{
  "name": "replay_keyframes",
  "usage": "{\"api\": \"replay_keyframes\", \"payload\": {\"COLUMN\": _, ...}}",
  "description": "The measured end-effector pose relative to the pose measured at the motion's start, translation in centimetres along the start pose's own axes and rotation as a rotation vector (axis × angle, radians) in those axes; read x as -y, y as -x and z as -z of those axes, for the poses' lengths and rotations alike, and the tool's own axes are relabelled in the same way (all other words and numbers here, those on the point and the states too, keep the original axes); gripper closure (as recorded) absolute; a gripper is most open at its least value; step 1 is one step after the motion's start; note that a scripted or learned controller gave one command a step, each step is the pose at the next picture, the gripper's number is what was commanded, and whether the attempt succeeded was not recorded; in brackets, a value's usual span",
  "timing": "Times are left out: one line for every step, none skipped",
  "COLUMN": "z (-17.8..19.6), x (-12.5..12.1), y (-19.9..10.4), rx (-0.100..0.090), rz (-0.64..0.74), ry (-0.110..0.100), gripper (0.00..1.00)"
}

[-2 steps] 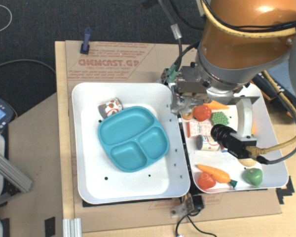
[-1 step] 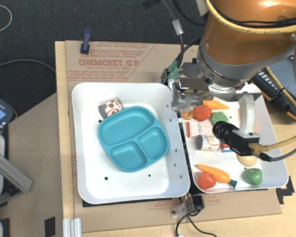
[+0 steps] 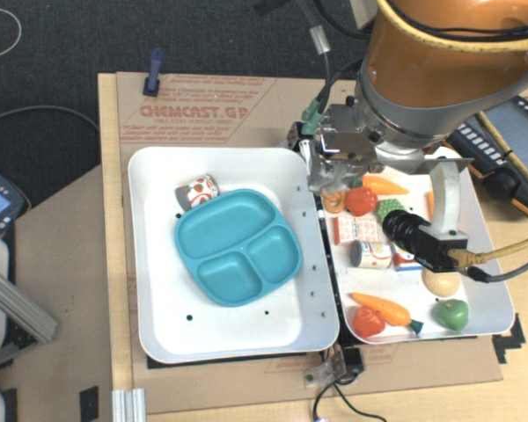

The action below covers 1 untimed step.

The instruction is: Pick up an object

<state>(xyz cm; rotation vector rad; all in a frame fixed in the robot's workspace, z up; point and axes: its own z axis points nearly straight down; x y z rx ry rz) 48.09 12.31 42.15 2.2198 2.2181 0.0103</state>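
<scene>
My gripper (image 3: 332, 181) hangs low over the far left corner of the right bin (image 3: 497, 299), close to the wall between the two bins. Just under and beside it lie a small orange piece (image 3: 334, 201) and a red tomato (image 3: 362, 201). An orange carrot (image 3: 385, 185) and a green item (image 3: 390, 209) lie to the right of them. A white and red box (image 3: 356, 229) and a small can (image 3: 370, 254) sit nearer the middle. The arm's wrist hides the bin's far part.
The left bin (image 3: 158, 262) holds a teal divided plate (image 3: 238, 246) and a small tipped can (image 3: 196, 192). At the right bin's front lie a second carrot (image 3: 383, 306), a red piece (image 3: 368, 323), a green pepper (image 3: 453, 314) and a pale round item (image 3: 440, 282). A black cylinder (image 3: 418, 238) juts from the arm.
</scene>
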Motion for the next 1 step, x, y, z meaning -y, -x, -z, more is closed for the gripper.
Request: {"api": "replay_keyframes", "payload": {"z": -8.76, "x": 0.4, "y": -4.9, "rx": 0.005, "rz": 0.006, "ry": -0.019, "gripper": 1.0}}
